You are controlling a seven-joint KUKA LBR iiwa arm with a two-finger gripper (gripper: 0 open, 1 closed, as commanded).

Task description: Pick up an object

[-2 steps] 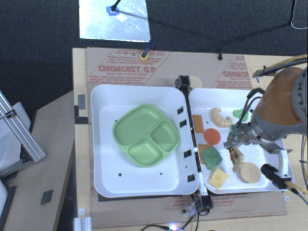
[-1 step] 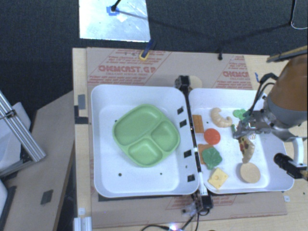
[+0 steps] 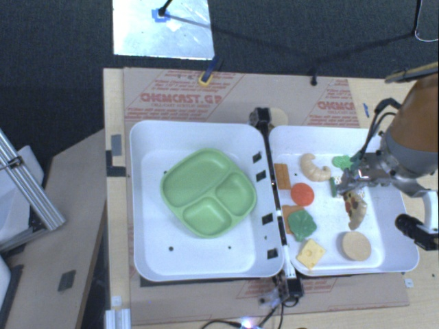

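The right bin [image 3: 391, 256] holds several toy foods: a pale croissant [image 3: 315, 167], a red tomato [image 3: 302, 195], an orange cracker [image 3: 281, 175], a green leafy piece [image 3: 302, 223], a yellow cheese wedge [image 3: 311, 253], a round tan biscuit [image 3: 356, 246], a small green piece [image 3: 341, 162] and a brownish lumpy piece [image 3: 356, 210]. My gripper [image 3: 345, 184] hangs low over the middle of this bin. It is right of the tomato, just above the brownish piece and below the small green piece. The wrist hides how it stands.
The left bin [image 3: 147, 252] holds a green divided plate [image 3: 208, 192]. A black divider with clips [image 3: 271, 197] runs between the bins. The grey arm with its orange band [image 3: 417, 125] covers the right bin's far right side. Cardboard [image 3: 178, 96] lies under both bins.
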